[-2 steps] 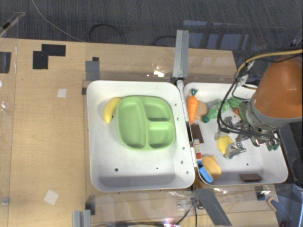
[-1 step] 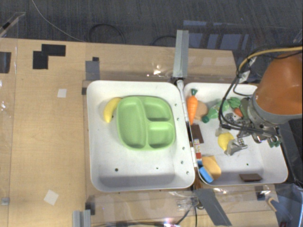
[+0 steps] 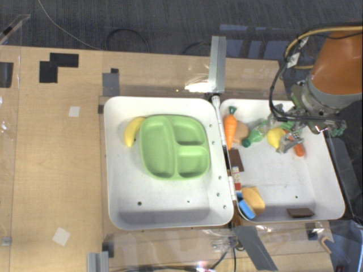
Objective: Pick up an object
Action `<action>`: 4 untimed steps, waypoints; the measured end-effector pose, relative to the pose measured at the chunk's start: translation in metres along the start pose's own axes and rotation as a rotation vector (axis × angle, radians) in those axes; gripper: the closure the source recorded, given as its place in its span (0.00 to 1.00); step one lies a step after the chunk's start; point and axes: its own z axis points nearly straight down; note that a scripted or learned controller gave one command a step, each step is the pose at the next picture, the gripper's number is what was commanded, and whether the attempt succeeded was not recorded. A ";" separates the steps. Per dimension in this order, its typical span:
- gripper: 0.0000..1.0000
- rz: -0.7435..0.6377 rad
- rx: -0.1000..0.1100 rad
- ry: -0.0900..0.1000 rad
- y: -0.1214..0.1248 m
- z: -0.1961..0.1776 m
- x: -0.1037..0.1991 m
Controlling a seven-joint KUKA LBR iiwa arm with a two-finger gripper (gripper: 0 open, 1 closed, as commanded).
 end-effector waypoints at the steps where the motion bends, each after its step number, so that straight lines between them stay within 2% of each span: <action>1: 1.00 -0.001 0.004 -0.011 0.000 -0.014 -0.003; 2: 1.00 0.349 -0.002 0.006 0.050 0.039 0.068; 3: 1.00 0.262 0.004 -0.001 -0.025 0.003 0.052; 4: 1.00 0.243 0.000 0.004 0.001 0.017 0.100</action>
